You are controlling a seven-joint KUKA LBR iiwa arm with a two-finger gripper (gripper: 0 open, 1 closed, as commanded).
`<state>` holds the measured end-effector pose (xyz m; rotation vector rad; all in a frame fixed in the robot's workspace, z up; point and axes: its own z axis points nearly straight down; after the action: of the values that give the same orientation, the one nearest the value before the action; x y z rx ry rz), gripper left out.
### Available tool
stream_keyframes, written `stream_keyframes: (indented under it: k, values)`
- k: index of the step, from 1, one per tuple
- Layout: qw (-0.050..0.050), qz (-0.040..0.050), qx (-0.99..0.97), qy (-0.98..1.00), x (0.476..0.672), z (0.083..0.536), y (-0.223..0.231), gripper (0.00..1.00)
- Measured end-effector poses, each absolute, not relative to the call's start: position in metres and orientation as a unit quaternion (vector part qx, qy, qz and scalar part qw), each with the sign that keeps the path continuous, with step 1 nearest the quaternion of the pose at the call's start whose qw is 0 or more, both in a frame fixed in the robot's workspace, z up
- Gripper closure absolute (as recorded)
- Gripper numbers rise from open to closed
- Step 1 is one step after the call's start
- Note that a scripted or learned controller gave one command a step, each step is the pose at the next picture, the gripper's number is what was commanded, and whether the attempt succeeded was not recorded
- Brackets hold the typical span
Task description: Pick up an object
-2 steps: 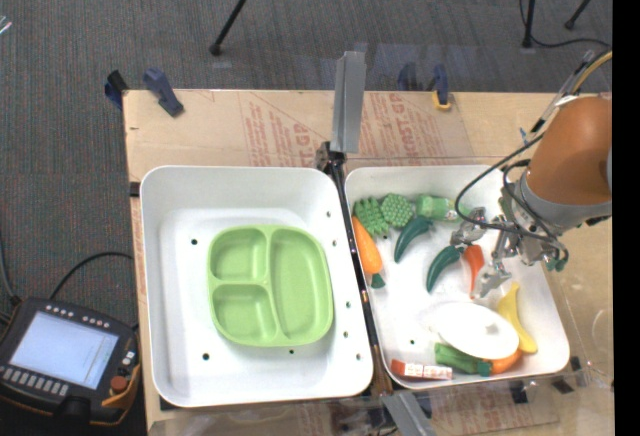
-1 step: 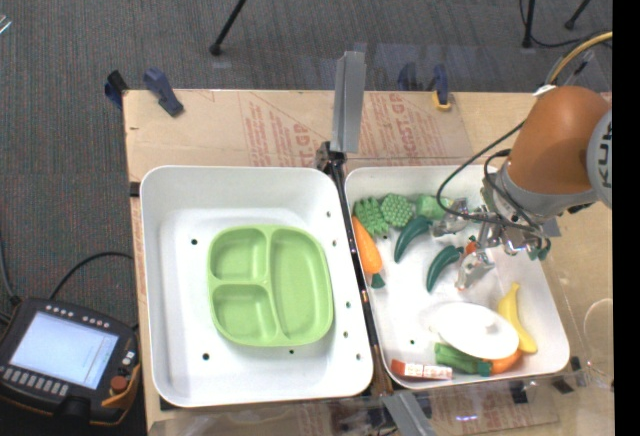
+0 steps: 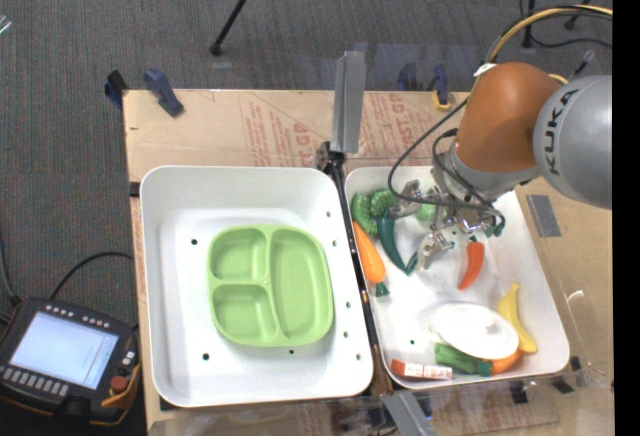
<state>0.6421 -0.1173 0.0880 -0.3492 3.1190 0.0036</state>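
Observation:
My gripper (image 3: 422,224) hangs low over the upper middle of the right bin (image 3: 540,269), below the arm's orange wrist band. Its two metal fingers (image 3: 432,250) are spread apart and I see nothing held between them. A dark green chili (image 3: 392,246) lies just left of the fingers. Beside the chili are an orange carrot (image 3: 370,259) and a broccoli (image 3: 372,209). A small pale green piece (image 3: 427,212) shows right by the gripper. An orange-red pepper (image 3: 471,264) lies just to the gripper's right.
Nearer the front of the right bin lie a white lid (image 3: 470,329), a banana (image 3: 517,316), a green vegetable (image 3: 458,356) and a red-and-white piece (image 3: 420,370). The left bin (image 3: 170,224) holds a green divided plate (image 3: 270,284). A pendant (image 3: 65,354) sits at the lower left.

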Motion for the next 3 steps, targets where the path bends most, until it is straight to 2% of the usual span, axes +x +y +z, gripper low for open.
stream_keyframes:
  k: [1,2,3]
  values:
    - [0.001,0.0005,-0.142,0.99,0.56,0.088,-0.16,0.0]
    - [0.002,0.0008,-0.145,0.989,0.561,0.098,-0.158,1.0]
    - [0.002,0.0,-0.151,0.989,0.619,0.118,-0.164,1.0]
